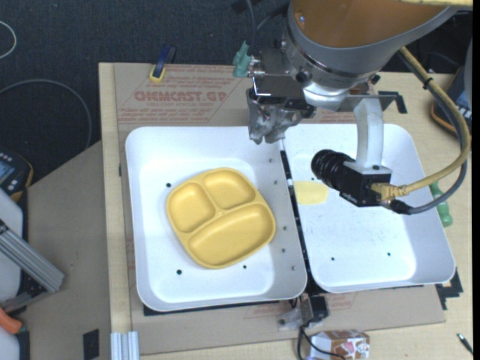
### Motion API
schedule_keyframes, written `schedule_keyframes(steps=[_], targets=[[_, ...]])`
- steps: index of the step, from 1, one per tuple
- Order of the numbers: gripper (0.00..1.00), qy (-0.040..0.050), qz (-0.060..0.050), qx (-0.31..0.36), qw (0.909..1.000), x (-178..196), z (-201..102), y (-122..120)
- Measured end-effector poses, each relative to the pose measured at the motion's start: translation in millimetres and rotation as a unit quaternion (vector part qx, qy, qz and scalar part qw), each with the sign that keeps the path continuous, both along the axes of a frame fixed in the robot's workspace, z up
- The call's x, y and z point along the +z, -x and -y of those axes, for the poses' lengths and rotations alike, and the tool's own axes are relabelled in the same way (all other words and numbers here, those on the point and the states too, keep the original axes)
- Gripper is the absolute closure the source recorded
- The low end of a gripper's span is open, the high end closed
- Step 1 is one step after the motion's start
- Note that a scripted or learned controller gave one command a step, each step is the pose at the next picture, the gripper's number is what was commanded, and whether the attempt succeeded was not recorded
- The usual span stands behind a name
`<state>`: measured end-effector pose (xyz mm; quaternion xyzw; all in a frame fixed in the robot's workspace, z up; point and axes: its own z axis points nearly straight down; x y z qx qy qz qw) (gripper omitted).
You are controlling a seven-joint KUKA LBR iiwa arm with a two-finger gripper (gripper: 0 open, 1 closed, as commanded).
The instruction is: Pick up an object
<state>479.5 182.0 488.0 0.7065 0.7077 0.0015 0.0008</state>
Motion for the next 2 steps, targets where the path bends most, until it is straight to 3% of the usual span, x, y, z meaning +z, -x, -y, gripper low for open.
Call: schedule_keyframes(steps=[1,2], targets=[[1.00,0.0010,-0.002,-0.003,1.0000,3.4,64.9,0.3],[1.00,0.0012,-0.005,0.001,1.0000,-26.1,20.2,0.9]])
